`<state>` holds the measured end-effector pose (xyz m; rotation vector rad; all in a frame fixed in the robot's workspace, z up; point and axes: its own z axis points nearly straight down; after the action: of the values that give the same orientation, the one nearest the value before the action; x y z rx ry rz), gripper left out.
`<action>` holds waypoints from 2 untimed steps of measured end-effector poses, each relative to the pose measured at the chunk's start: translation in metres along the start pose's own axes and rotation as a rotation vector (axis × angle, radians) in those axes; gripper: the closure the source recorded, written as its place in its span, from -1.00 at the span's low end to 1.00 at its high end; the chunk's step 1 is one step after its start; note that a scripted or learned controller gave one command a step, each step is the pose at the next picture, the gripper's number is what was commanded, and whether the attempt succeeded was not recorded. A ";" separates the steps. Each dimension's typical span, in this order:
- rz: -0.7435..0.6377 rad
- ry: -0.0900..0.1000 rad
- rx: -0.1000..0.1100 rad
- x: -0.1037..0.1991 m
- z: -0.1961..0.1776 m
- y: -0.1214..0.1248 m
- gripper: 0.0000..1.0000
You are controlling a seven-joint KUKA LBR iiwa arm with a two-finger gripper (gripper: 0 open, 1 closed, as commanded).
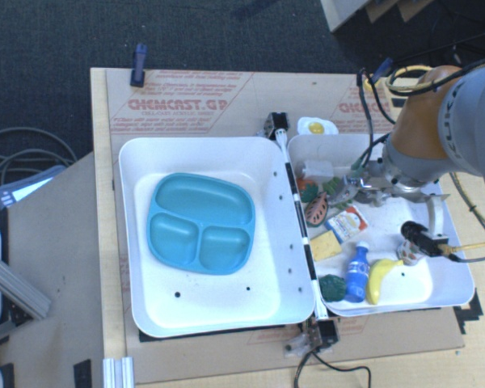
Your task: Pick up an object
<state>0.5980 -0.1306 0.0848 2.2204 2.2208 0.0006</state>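
Observation:
The right bin (449, 285) holds several small items. A yellow banana (379, 277) lies near its front edge, beside a blue bottle (356, 272) and a dark green lump (333, 286). A yellow block (325, 246) and a small printed packet (348, 221) lie further back. A brown-red oval item (316, 211) and green leafy pieces (333, 187) sit by the left wall. My gripper (365, 187) hangs low over the back of this bin, just right of the green pieces and above the packet. The arm's wrist hides its fingers.
The left bin (137, 241) carries a blue divided plate (200, 222). A white and yellow item (315, 126) lies on the board behind the right bin. A black fitting with a yellow cable (420, 241) hangs over the right bin's right side.

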 end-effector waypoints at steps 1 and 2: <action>0.003 0.005 0.022 -0.022 0.003 0.051 -1.00; 0.008 -0.001 0.036 0.004 -0.006 0.060 -1.00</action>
<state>0.6584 -0.1268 0.0905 2.2464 2.2294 -0.0399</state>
